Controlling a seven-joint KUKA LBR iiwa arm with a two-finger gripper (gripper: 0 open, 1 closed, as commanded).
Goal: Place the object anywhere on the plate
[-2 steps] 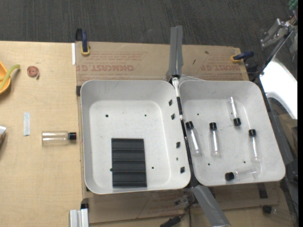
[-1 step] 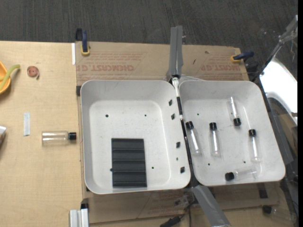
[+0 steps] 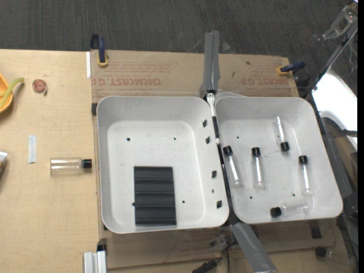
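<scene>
A black ribbed plate (image 3: 154, 196) lies flat in the left bin (image 3: 114, 118), near its front edge. Several clear vials with black caps are scattered in the right bin (image 3: 318, 124). One vial (image 3: 231, 165) rests against the bin's left wall, and another vial (image 3: 257, 166) lies just beside it. A third vial (image 3: 281, 134) sits further back. One more vial (image 3: 305, 174) lies to the right, and one vial (image 3: 290, 210) lies crosswise at the front edge.
Both bins sit on cardboard (image 3: 153, 75) held by clamps (image 3: 99, 50). Left of the bins, on the wooden bench, lie a stray vial (image 3: 69, 164), a small white strip (image 3: 32, 149), a brown disc (image 3: 38, 86) and an orange-yellow item (image 3: 5, 92).
</scene>
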